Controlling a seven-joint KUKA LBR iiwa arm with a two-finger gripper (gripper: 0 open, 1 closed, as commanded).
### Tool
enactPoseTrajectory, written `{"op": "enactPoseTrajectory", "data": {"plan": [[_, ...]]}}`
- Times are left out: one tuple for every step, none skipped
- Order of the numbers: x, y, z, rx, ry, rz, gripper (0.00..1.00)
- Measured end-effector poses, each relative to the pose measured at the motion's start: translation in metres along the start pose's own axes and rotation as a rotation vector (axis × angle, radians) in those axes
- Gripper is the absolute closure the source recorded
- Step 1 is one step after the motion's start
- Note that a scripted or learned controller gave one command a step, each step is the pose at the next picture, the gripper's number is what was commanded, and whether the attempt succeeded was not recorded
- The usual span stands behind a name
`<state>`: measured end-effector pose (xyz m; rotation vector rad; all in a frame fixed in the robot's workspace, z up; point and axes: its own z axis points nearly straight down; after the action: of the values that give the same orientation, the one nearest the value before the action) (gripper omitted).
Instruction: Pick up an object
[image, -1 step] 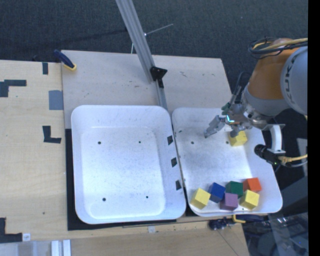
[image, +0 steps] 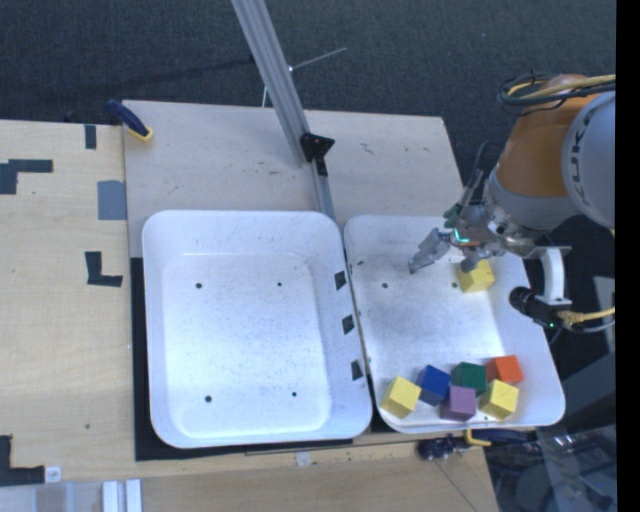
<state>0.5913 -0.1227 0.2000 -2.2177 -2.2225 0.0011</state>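
My gripper (image: 447, 258) hangs over the upper part of the right bin (image: 420, 330), with the arm reaching in from the right. Its fingers are spread open; one grey finger (image: 426, 253) points down and left, the other sits close to a yellow cube (image: 477, 277). That cube lies just below and to the right of the fingers, not between them. Along the bin's near edge several cubes are clustered: a yellow one (image: 402, 396), blue (image: 434, 383), purple (image: 461, 401), green (image: 468, 377), orange (image: 505, 370) and another yellow (image: 501, 399).
The left bin (image: 240, 330) stands beside the right one, with black clips on the shared rim. A slanted metal rail (image: 285, 85) rises behind the bins. A blue and yellow clamp (image: 130, 119) lies at the bench's far left corner.
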Motion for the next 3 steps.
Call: {"op": "enactPoseTrajectory", "data": {"plan": [[-0.006, -0.003, 0.046, 0.005, -0.002, 0.002, 0.0], [0.004, -0.005, 0.106, 0.007, 0.0, 0.001, 0.0], [0.004, -0.006, 0.109, 0.002, -0.001, 0.001, 0.0]]}}
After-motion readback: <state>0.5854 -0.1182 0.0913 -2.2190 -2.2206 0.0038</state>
